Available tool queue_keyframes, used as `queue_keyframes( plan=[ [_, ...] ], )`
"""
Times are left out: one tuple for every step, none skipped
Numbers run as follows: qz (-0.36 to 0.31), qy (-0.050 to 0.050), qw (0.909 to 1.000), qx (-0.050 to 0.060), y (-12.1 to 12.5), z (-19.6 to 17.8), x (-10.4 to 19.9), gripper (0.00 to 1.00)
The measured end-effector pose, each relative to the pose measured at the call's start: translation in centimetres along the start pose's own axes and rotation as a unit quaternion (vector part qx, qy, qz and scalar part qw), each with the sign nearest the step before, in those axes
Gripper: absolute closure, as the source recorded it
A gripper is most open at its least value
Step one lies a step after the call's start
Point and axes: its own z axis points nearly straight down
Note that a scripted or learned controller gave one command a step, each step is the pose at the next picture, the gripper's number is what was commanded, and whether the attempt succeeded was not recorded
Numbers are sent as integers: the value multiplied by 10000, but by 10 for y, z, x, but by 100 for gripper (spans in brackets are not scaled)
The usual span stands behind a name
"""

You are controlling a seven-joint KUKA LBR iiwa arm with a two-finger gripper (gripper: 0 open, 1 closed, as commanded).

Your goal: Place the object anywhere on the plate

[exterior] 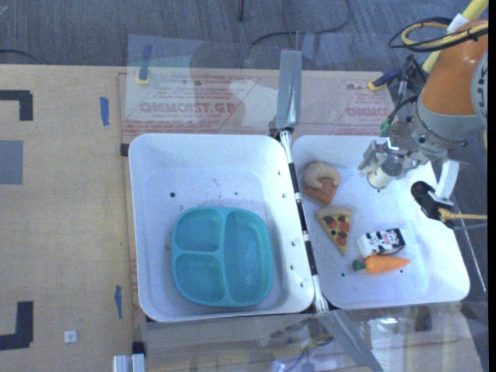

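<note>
The gripper (381, 170) hangs over the upper part of the right bin (449, 285), near its back wall, beneath the orange band of the arm (453, 76); whether it is spread or closed cannot be told from this angle, and nothing can be made out in its grasp. Four objects lie in that bin. The one nearest the gripper is a croissant (322, 180), by the bin's left wall. Below it lies one pizza slice (336, 228), point toward the front. To the right of the slice sits one small black-and-white carton (382, 241), and just in front of it, touching or nearly so, one carrot (383, 264) lying crosswise. One teal plate (222, 256), split into three compartments, rests in the front half of the left bin (155, 169), well apart from the objects, with the two bins' adjoining walls between them.
</note>
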Motion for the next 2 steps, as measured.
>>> queue_keyframes(
  plan=[
    [-727,4,9974,13,-45,-1,75,100],
    [-1252,2,9921,16,-92,-1,174,100]
  ],
)
